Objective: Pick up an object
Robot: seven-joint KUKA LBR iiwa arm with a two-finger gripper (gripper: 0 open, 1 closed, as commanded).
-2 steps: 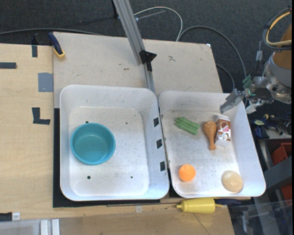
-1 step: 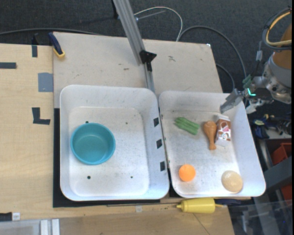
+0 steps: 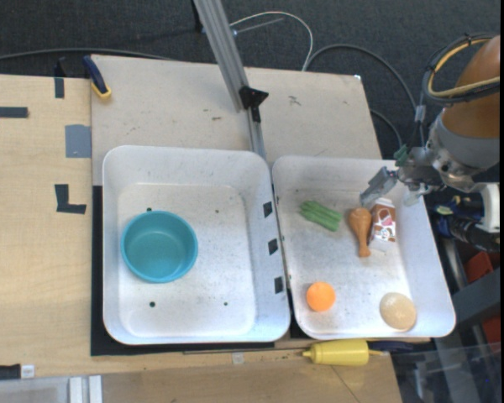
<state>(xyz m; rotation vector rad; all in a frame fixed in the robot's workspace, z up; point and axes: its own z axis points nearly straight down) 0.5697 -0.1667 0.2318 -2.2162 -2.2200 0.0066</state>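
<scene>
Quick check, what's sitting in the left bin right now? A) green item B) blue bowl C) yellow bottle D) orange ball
B: the blue bowl sits alone in the left bin, while the orange ball and green item lie in the right bin and the yellow bottle lies outside, by the right bin's near rim.

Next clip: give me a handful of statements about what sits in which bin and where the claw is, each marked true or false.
1. The blue bowl sits in the left bin. True.
2. The orange ball lies in the left bin. False: it lies in the right bin.
3. The claw hovers over the right bin's upper right part. True.
4. The yellow bottle lies inside the right bin. False: it lies on the bench, outside the bin's near edge.
5. The green piece lies left of the carton. True.
</scene>
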